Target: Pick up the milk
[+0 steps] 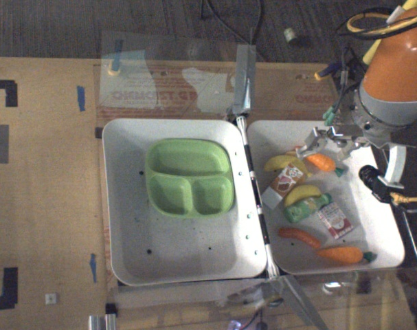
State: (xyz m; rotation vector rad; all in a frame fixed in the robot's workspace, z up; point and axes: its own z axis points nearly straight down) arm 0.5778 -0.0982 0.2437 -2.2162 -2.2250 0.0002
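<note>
Two small milk cartons lie in the right bin [393, 246]. One is white with a brown label [284, 183], on its side near the bin's left wall between two bananas. The other is white with a red label [335, 221], flat toward the middle right. My gripper [332, 143] hangs over the bin's far part, above an orange carrot [322, 161], up and to the right of the brown carton. Its fingers [311, 145] look spread, so it is open with nothing between them.
The right bin also holds two bananas [284, 162] [302, 194], a green bottle [306, 209], a red chili [299, 236] and a second carrot [342, 255]. A green divided plate [189, 177] sits in the left bin [126, 246]. A black cable end [373, 181] hangs by the right wall.
</note>
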